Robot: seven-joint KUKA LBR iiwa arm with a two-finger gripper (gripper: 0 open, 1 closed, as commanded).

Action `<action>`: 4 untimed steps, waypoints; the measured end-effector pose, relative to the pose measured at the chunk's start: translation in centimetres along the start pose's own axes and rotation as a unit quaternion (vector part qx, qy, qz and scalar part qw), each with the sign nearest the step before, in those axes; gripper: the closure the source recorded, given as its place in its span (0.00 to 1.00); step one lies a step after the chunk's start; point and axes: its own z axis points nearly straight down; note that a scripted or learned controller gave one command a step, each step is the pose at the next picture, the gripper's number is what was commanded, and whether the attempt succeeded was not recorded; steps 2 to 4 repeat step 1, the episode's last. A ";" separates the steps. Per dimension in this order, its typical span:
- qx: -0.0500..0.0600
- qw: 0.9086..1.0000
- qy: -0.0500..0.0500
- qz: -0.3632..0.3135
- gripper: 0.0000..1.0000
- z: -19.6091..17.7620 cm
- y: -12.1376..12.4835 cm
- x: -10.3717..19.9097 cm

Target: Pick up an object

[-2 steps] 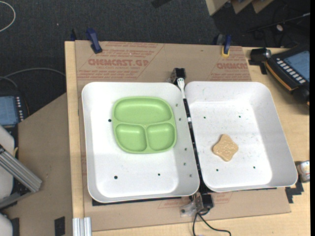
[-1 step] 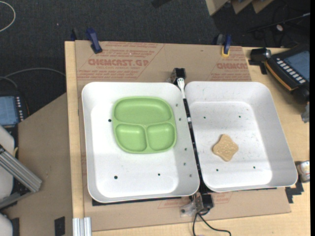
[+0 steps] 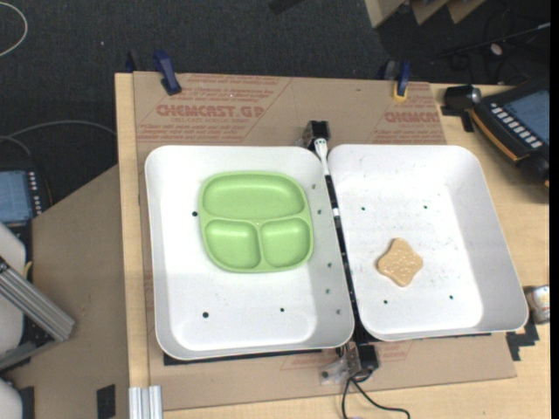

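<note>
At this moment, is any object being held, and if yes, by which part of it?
Nothing is held. The green divided plate lies flat in the left bin, and the tan cookie-shaped piece lies loose in the right bin.

Dark carpet [image 3: 131,16] covers the floor from 9 to 12 o'clock. A brown bench board [image 3: 262,103], printed in red lettering, sits centrally, secured by a blue clamp [image 3: 166,71] at 11 o'clock. Aluminium framing [image 3: 35,308] lies at 8 o'clock.
</note>
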 end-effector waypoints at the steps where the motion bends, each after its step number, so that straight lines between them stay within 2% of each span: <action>1: 0.015 1.000 0.006 0.000 1.00 10.7 -0.3 3.0; 4: 0.015 1.000 0.006 0.000 1.00 10.7 -0.3 3.0</action>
